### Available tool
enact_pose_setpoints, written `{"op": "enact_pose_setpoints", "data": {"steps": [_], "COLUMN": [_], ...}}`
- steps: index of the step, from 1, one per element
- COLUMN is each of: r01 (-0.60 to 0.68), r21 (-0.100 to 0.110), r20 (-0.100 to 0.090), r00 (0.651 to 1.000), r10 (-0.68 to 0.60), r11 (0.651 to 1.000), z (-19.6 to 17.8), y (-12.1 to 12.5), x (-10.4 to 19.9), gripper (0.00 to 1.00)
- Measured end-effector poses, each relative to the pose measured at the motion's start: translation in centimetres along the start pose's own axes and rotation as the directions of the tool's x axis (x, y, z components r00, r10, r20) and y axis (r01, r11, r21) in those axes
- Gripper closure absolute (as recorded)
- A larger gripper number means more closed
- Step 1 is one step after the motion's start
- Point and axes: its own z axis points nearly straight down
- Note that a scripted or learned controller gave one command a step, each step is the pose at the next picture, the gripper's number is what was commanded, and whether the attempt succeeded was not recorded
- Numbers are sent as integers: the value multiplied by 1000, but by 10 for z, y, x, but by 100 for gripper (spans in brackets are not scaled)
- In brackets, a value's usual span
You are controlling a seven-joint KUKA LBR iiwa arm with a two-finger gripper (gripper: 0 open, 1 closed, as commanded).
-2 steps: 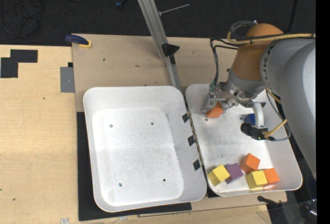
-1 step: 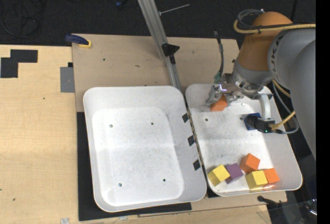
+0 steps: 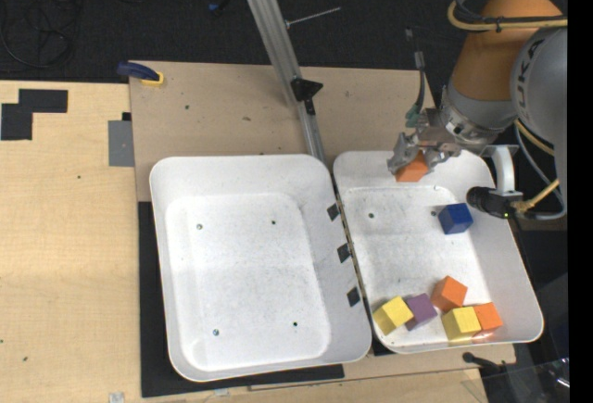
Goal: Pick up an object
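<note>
One orange block [image 3: 412, 170] sat right at the tips of the end effector [image 3: 416, 160], poking out just below and a touch toward the near side of the fingers, and it seemed to be pinched between them; whether it rested on the bin floor or hung just off it could not be told from this slant. That block looked roughly cubic, so no long axis mattered, and the coming move, as I judged it, turned only on a straight lift with the pinch kept firm.

The end effector stood over the far corner of the right bin [image 3: 519, 299], close to its far rim, with the arm [image 3: 500, 49] rising behind it to the right. A blue block [image 3: 455, 219] lay near, toward the camera and slightly right of the end effector, apart from the orange one. Well apart, at the near end of the same bin, a cluster lay bunched together: a yellow block [image 3: 394, 312], a purple block [image 3: 421, 309], a second orange block [image 3: 450, 292], and a yellow and orange pair [image 3: 471, 321] touching each other.

Left of the end effector, past the shared rims, lay the left bin [image 3: 176, 179] on the surface [image 3: 213, 105]. A slanted metal rail [image 3: 274, 35] stood to the far left, clear of a vertical lift
</note>
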Motion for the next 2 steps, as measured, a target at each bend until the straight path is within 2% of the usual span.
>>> {"op": "enact_pose_setpoints", "data": {"steps": [1,2], "r01": [2,7], "r21": [5,9], "r20": [-1,-4], "r00": [1000,1000], "r10": [-2,-7], "r11": [1000,1000], "z": [-11,-22], "y": [0,-32], "x": [-1,40], "gripper": [100,100]}}
